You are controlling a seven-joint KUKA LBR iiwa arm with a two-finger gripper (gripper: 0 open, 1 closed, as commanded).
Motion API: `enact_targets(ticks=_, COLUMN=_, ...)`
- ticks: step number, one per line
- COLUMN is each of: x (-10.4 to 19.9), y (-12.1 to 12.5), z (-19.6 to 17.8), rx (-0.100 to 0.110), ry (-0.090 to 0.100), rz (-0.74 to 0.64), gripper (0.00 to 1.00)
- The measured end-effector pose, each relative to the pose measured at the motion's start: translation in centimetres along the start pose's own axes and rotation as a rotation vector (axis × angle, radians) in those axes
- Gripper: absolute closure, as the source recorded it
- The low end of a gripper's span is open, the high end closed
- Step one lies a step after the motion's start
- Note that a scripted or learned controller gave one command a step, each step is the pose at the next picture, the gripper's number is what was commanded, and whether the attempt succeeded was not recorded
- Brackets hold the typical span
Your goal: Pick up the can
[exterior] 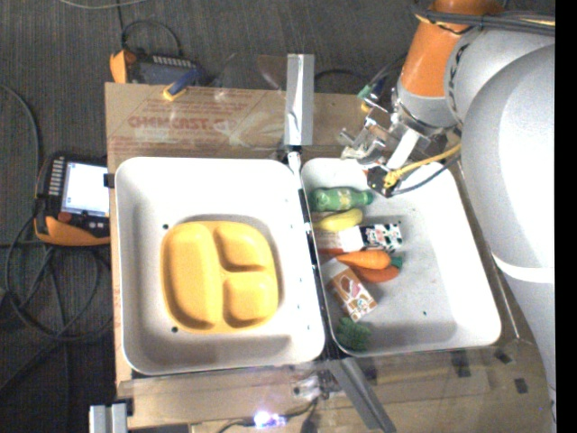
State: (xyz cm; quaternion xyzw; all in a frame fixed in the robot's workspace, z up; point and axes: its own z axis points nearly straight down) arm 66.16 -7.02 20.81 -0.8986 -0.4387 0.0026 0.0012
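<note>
Dark grey carpet strewn with cables surrounds a cardboard-topped bench bearing two shallow white bins. The can, a small white-and-black printed one lying on its side, sits in the right bin, in a cluster of toy groceries near that bin's left wall. Just left of the can is a yellow banana, and beyond the banana, farther up the frame from the can, a green bottle lies flat. An orange carrot lies touching or almost touching the can's lower side; below that are a brown packet and a green leafy piece. Well to the can's left, the left bin holds a yellow compartment tray. The gripper hangs above the can, over the right bin's far rim, apart from every item; whether it is open or closed cannot be told. The arm's orange band rises behind it.
</note>
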Motion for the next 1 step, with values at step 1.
enact_targets(ticks=1, x=-0.77, y=0.85, z=-9.67, rx=-0.003, ry=0.000, rz=-0.063, gripper=1.00)
